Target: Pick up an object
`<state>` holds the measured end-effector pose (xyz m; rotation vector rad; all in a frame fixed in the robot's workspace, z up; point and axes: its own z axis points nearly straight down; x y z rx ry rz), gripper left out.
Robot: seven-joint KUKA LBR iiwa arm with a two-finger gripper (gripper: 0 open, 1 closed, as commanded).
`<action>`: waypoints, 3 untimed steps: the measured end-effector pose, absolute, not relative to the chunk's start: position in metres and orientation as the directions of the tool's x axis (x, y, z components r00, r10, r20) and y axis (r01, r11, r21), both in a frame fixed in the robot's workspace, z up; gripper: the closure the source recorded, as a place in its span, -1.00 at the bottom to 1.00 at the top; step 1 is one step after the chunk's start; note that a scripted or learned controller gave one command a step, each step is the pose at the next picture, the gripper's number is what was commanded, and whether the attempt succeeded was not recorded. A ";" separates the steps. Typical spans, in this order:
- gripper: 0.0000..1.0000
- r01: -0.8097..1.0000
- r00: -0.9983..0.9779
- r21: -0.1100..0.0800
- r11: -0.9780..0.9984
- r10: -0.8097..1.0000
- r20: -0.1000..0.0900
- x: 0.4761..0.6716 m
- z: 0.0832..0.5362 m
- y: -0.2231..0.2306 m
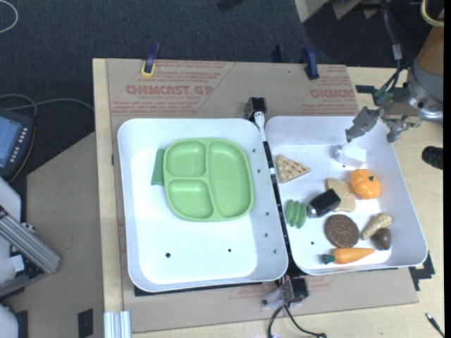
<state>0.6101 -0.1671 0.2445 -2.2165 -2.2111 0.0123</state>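
Hanging over the right bin [412,220] at its 1 o'clock corner, hand [377,127] spread open, gripping nothing; fingers pointing down toward 7 o'clock. Below it a small white block [351,153] on the bin floor. Orange pumpkin [365,183] just beyond, at 5 o'clock from the block. Carrot [350,255] lies near the bin's 6 o'clock edge, long axis running 9 to 3 o'clock, green top pointing to 9. Pizza slice [290,167] tip points toward 3 o'clock. Brown cookie [341,229] above the carrot. Left bin [137,210] carries a green divided plate [208,179]. Both bins on the counter [106,104].
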 end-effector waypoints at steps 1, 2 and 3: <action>-1.00 1.000 0.000 0.001 0.000 1.000 0.000 0.612 0.253 -0.167; -1.00 1.000 0.001 -0.006 -0.001 1.000 0.001 0.613 0.194 -0.175; -1.00 1.000 0.000 -0.007 0.000 1.000 0.002 0.612 0.131 -0.171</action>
